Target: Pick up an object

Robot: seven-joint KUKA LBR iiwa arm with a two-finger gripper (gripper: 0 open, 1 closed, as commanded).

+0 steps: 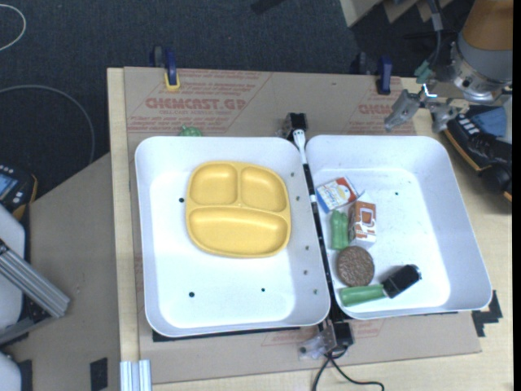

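A brown board printed with red lettering [203,103] is lying across the bench, held at its far edge by blue-handled clamps [169,63], and it is carrying two shallow white bins side by side. The left bin [163,283] is holding a yellow divided plate [238,208], sitting flat toward the far half of the bin. The right bin [440,186] is holding a cluster of small things along its left side: a white, blue and orange packet [336,194] nearest the far wall, a red and white carton [363,221] just beside it, a green tube [339,230] lying against the carton's left side, a brown round disc [356,265] below them, and a green cylinder [361,294] touching a black block [401,280] near the front wall. The gripper [415,104] is hanging beyond the right bin's far right corner, well apart from the cluster, with nothing between its fingers [398,111], which are standing parted.
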